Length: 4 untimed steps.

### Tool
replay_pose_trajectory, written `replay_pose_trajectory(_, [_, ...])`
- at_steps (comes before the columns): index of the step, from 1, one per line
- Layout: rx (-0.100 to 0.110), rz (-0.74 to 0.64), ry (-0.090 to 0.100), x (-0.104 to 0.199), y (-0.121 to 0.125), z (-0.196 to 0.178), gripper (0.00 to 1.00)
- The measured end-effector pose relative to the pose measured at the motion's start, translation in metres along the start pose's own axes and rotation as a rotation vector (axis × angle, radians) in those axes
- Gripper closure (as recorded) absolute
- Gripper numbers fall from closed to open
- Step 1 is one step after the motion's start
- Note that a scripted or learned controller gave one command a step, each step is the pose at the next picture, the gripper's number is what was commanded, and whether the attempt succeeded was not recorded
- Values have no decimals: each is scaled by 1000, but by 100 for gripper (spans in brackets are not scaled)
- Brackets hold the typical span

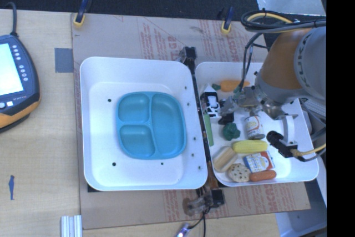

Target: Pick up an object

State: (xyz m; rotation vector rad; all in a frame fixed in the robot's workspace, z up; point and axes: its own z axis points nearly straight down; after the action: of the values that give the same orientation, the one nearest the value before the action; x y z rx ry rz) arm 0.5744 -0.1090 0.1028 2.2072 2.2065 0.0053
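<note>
Your pincer sits low over the right bin, can't tell its opening; green toy lies just below-left.

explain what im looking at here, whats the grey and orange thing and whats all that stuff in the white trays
The photo is taken from one camera fixed above a workbench, looking down at a slant. The grey and orange thing is a robot arm reaching in from the right. Its claw hangs low over the right bin; it is too dark and crowded there to tell if it grips anything.

The left bin holds a blue divided plate. The right bin is full of toy food and small items: a yellow banana, a cookie, a bread roll, a small can, a dark green lump. The robot's job is to pick one up.
</note>
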Motion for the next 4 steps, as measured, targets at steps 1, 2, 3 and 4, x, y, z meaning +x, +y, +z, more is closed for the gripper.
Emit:
replay_pose_trajectory(1, [3,-2,2,1,82,3,0])
replay_pose_trajectory(2, [20,-4,11,2,81,-8,100])
replay_pose_trajectory(3, [16,-5,10,2,81,-9,0])
replay_pose_trajectory(4, [23,-6,12,8,14,12,0])
